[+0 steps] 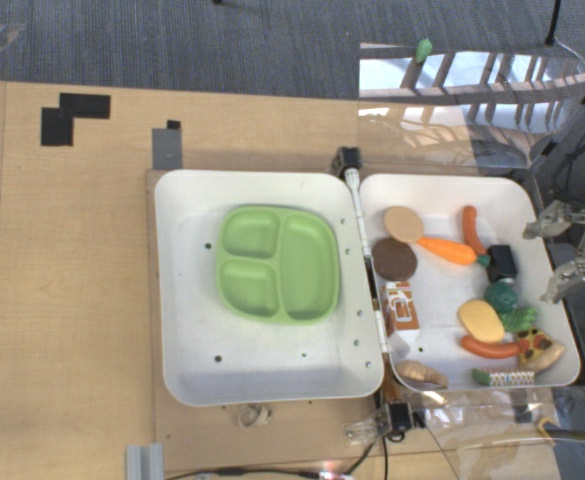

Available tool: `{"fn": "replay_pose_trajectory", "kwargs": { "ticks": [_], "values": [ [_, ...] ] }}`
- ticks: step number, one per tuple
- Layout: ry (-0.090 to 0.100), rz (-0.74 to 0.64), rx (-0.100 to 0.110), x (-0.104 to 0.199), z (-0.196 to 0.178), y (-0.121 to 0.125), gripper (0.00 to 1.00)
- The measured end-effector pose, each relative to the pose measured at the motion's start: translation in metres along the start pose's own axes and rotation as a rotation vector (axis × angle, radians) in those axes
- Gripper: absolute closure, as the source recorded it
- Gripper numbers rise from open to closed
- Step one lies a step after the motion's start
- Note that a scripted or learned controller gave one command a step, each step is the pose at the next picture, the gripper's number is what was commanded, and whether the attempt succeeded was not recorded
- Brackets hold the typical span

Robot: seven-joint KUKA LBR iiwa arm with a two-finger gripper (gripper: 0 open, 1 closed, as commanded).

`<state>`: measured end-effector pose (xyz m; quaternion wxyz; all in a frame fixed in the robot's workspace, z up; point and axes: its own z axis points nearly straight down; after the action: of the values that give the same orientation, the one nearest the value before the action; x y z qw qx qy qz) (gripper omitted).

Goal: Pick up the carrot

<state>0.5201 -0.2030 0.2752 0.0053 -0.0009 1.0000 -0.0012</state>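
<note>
The carrot (pixel 447 251) lies in the right bin (pixel 532 203) – tan disc (pixel 404 224), brown disc (pixel 394 259), sausage (pixel 469 228) close by; hand's (pixel 562 253) state unclear.

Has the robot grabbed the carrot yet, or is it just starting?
Nothing looks done so far. The carrot lies in the right bin, between a tan disc and a black block, with nothing touching it. The gripper sits at that bin's right edge, apart from the carrot. Left to do: reach over, close on the carrot and lift it. The green plate sits in the left bin.
</note>
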Motion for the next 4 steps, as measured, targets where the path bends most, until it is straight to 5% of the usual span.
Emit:
{"fn": "replay_pose_trajectory", "kwargs": {
  "ticks": [1, 2, 3, 4],
  "values": [
    [0.011, -0.062, -0.005, 0.028, 0.131, -0.001, 0.0],
    [-0.01, 0.029, 0.002, -0.067, 0.185, -0.002, 0.0],
    [0.026, 0.04, 0.0, -0.139, 0.19, -0.005, 0.0],
    [0.03, 0.516, 0.019, -0.133, 0.189, 0.036, 0.0]
  ]
}}
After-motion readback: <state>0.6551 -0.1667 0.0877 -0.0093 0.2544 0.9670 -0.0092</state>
